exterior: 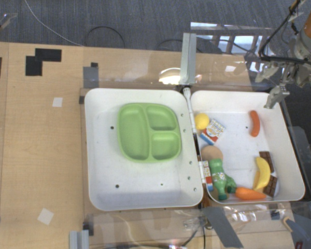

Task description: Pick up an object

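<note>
The right bin point(238, 152) holds several toy foods: a yellow lemon point(201, 121), a small printed carton point(213, 130), a red-orange sausage point(254, 123), a tan round item point(212, 153), a green bottle point(221, 177), a carrot point(250, 193), a banana point(261, 173) and a brown chocolate bar point(270, 176). My gripper point(268, 85) hangs above the bin's far right corner, beyond the sausage. It is open, its two grey fingers spread with nothing between them.
The left bin point(103, 180) carries a green divided plate point(147, 132). A metal post point(188, 56) and a clear frame stand behind the bins. Cables trail from the arm at the upper right.
</note>
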You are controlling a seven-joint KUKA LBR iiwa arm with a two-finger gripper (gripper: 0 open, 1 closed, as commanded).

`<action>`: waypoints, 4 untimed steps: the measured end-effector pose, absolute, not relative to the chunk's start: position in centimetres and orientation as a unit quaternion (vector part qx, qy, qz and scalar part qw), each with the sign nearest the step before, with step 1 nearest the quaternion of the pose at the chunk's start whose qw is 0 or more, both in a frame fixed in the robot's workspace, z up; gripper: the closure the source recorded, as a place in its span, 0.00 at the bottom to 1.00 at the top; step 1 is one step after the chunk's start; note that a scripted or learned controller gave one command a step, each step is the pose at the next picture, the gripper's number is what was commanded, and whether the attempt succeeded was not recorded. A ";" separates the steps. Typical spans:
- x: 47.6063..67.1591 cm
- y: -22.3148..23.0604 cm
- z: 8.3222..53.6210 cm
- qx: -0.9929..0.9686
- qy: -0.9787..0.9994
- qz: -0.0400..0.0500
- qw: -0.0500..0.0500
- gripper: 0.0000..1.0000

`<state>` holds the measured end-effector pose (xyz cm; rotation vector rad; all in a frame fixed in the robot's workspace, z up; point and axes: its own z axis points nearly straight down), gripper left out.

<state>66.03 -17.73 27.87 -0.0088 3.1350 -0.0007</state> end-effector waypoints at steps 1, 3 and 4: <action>66.7 -20.2 15.8 -0.011 1.000 0.001 -0.002 0.00; 67.3 -20.4 10.7 0.036 0.999 -0.001 0.007 1.00; 67.2 -20.4 10.5 0.035 0.999 0.000 0.003 0.00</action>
